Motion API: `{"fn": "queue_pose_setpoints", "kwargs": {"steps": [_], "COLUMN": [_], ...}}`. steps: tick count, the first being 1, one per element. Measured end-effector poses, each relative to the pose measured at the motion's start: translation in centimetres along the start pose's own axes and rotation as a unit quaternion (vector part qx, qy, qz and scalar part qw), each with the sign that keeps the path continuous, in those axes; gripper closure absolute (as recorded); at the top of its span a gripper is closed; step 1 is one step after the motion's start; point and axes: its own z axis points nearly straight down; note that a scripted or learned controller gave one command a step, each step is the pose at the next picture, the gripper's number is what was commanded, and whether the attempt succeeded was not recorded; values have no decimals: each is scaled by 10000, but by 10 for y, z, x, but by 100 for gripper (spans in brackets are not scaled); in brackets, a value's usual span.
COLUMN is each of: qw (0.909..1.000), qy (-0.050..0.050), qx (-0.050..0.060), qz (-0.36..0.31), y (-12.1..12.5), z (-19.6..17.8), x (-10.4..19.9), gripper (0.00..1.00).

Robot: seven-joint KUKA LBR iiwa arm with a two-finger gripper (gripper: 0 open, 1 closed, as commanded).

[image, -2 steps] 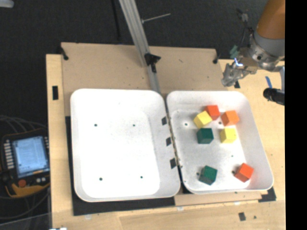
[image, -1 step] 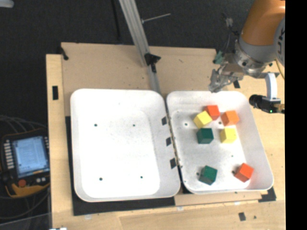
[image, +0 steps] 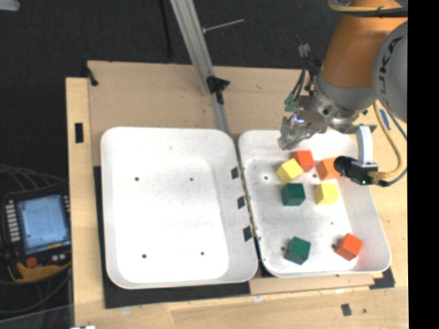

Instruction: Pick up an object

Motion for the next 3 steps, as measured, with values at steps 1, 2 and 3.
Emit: {"fn": "queue_pose_setpoints", "kwargs": {"steps": [1,2,3], "qw": [10000,10000,10000], "qy": [4,-1,2], "qx": [-5,2,0], "qz": [-6,4,-2], "y": [-18,-42,-56], "z": [0,21,31], "x": [48,86,131], "gripper": [100,100,100]}}
